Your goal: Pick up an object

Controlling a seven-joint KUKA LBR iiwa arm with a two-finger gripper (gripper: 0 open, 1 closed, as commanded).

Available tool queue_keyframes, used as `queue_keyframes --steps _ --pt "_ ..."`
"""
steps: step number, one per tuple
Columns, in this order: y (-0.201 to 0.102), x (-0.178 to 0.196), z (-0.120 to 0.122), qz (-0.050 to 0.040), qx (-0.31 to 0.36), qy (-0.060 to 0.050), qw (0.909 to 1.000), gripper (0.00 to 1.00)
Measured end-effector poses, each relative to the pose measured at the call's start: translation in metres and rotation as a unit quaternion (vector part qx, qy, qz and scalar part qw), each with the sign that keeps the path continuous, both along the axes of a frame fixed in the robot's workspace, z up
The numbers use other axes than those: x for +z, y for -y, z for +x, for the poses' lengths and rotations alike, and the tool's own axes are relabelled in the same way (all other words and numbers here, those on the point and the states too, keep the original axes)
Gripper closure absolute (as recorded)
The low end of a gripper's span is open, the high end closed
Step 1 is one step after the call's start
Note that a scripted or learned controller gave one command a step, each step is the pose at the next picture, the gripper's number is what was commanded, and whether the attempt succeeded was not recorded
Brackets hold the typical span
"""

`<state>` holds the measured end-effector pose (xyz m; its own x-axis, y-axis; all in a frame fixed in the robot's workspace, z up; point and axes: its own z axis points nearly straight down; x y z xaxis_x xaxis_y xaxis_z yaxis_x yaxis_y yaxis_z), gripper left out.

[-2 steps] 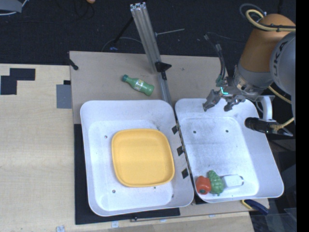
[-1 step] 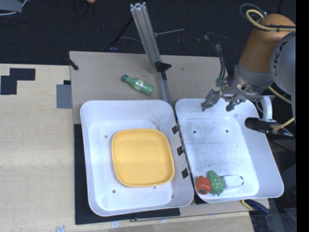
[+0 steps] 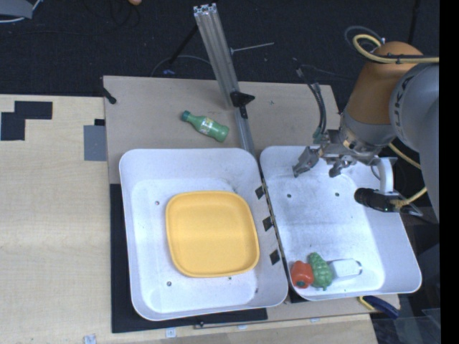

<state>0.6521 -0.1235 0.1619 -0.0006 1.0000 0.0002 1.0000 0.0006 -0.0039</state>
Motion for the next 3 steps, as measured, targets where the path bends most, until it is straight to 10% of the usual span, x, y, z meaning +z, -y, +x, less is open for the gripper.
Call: queue_keyframes --steps 2,3 --pt "0.005 -0.071 -0.008 -0.0001 0.000 0.001 1.0000 0.00" --pt "0.006 -0.060 -0.008 -0.0003 0.000 0.002 1.0000 1.00"
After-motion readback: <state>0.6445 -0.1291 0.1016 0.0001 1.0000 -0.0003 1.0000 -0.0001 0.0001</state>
